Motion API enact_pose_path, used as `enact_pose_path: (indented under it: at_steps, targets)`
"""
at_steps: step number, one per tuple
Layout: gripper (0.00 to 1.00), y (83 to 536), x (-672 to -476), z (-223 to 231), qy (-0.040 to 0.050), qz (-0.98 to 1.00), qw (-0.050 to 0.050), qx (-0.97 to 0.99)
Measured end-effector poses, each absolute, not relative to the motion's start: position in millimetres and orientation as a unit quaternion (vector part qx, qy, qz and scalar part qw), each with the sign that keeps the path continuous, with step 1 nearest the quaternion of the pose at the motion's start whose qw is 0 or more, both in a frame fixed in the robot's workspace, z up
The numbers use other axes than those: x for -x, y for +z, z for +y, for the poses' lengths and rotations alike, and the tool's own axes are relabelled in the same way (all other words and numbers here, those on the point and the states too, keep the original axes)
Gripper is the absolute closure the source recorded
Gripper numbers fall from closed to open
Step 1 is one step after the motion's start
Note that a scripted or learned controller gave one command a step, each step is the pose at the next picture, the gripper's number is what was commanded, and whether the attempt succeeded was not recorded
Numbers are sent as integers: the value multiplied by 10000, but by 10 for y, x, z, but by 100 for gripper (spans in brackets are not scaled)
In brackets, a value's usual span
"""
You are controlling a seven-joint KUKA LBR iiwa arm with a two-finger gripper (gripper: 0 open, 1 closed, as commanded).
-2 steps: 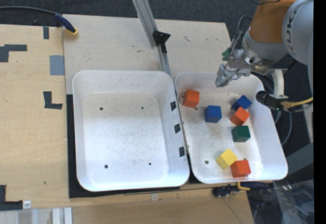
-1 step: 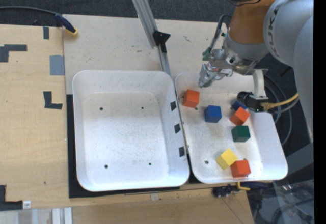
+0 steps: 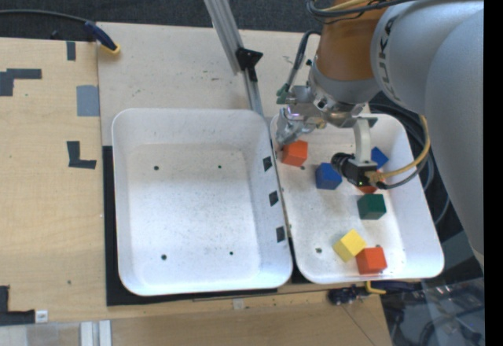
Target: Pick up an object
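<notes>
My gripper (image 3: 294, 130) hangs over the far left corner of the right bin (image 3: 409, 254). An orange cube (image 3: 295, 153) sits directly below its tip, touching or nearly touching it; whether the cube is gripped cannot be made out. A blue cube (image 3: 328, 176) lies just to the right of the orange one. The grey and orange wrist hides the bin's far edge.
Further cubes lie in the right bin: a green one (image 3: 371, 206), a yellow one (image 3: 350, 244), an orange-red one (image 3: 371, 259) and a small blue one (image 3: 380, 156). The left bin (image 3: 126, 179) adjoins along a shared wall. A slanted metal bar (image 3: 224, 14) rises behind the bins.
</notes>
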State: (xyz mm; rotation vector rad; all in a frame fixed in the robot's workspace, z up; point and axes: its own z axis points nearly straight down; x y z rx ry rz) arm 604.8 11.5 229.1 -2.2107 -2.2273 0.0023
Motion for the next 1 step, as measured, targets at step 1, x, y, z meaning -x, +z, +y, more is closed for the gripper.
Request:
enact_pose_path:
  at_steps: [1]
  targets:
    - [100, 2379, -5902, 692, 0, -7100, 14, 7042]
